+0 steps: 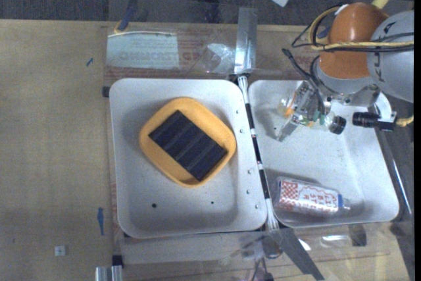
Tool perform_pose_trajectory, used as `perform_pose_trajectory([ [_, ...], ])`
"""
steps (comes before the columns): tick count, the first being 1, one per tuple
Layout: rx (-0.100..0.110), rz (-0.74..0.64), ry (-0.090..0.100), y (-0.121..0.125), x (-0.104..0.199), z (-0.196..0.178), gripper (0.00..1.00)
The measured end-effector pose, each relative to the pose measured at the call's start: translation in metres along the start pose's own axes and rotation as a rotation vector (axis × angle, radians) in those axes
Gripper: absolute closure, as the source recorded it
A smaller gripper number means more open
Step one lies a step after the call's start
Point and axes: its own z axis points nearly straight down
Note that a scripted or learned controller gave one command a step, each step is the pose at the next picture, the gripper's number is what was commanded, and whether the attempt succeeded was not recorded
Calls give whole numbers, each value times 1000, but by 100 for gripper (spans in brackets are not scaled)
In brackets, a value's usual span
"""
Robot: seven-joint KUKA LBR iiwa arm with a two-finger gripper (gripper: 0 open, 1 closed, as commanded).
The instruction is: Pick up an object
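The left bin (pixel 125 207) holds a yellow tray with a dark ribbed insert (pixel 187 141) lying at a slant near its centre, with bare floor along the front and left walls. In the right bin (pixel 388 197), a red-and-white patterned tube (pixel 308 195) lies flat near the front wall, well apart from the gripper (pixel 289 129), with open white floor between them. The gripper hangs over the rear left part of the right bin, near the divider; the finger spacing cannot be determined, and nothing is visible between the fingers.
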Motion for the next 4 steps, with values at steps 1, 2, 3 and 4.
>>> perform_pose_trajectory([
  [1, -1, -96, -2, -3, 19, -57, 0],
  [2, 6, 96, 12, -20, -16, 2, 0],
  [3, 1, 562, -3, -37, -29, -20, 0],
  [4, 5, 437, 3, -35, -40, -26, 0],
])
